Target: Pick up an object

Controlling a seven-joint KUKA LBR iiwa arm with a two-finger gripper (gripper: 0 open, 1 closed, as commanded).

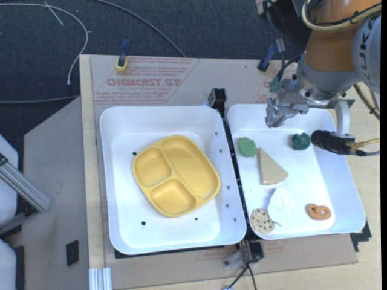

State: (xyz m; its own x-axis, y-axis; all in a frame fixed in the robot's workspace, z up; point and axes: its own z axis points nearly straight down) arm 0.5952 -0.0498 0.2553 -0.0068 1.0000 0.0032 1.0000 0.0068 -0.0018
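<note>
Front edge of the right bin (pixel 357 216): a speckled cookie (pixel 262 220) sits closest, w/ a white cup-like piece (pixel 282 202) just behind it and a small pretzel (pixel 318 211) off to the side. Mid-bin there's a tan wedge (pixel 271 168), a green leafy bit (pixel 246 146) beside its tip, and a dark green lump (pixel 300 141) nearer the arm. Left bin (pixel 115 180) carries only the yellow divided tray (pixel 175 175).

Gripper (pixel 279 117) hangs over the far part of the right bin, nothing between its tips; spread or pinched, can't tell from this angle. Looks like the approach step, no pick made yet. No target's named, so any piece counts; the green leafy bit & the wedge lie nearest below it. Next move prob. needs a drop toward one of those, lined up so the tips straddle it, clear of the bin wall.
</note>
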